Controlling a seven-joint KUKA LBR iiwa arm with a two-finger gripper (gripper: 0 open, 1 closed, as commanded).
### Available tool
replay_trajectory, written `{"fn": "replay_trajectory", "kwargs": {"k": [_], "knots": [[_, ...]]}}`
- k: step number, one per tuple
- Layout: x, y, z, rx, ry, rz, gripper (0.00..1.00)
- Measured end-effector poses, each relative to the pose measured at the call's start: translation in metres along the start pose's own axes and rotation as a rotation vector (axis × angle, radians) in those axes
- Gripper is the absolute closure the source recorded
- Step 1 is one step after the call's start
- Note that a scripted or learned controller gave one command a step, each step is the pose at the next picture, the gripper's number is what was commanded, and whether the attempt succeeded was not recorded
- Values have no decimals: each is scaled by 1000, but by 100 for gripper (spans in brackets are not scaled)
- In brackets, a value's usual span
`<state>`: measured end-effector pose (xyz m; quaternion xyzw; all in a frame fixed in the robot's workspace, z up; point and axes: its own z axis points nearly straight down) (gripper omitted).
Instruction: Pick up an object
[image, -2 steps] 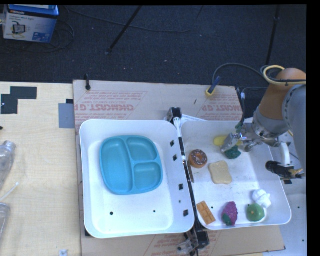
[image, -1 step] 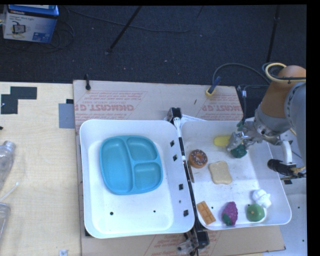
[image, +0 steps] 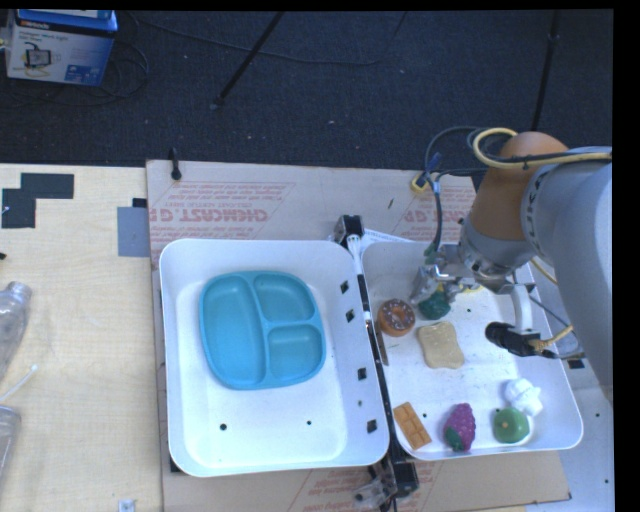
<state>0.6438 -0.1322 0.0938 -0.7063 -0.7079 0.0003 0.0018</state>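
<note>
While the grey arm (image: 560, 220) is reached in from the right, its wrist is bent down over the far part of the right bin (image: 560, 440), so that the gripper (image: 438, 292) is brought low above the objects there. The left bin (image: 190, 400) is taken up by a blue divided plate (image: 264, 328), which is left untouched and well apart from the gripper. In the right bin a tan, bread-like slab (image: 440, 346) is seen near the middle, and a round brown doughnut-like piece (image: 396, 317) just beside the dividing wall. A small dark green thing (image: 434, 306) lies directly at the fingertips, seemingly touching them; it is judged to be the object aimed at. Whether the jaws are open or closed on it cannot be told, since they are small and partly masked by the wrist. Nearer the front edge an orange block (image: 411, 424), a purple grape-like cluster (image: 460, 426), a green ball (image: 511, 426) and a white lump (image: 522, 394) are set apart from the work. The doughnut-like piece and slab, lying close by, could be nudged in a lift.
</note>
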Motion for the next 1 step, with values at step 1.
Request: {"fn": "replay_trajectory", "kwargs": {"k": [1], "knots": [[73, -49, -94, -1, -1, 1, 100]]}}
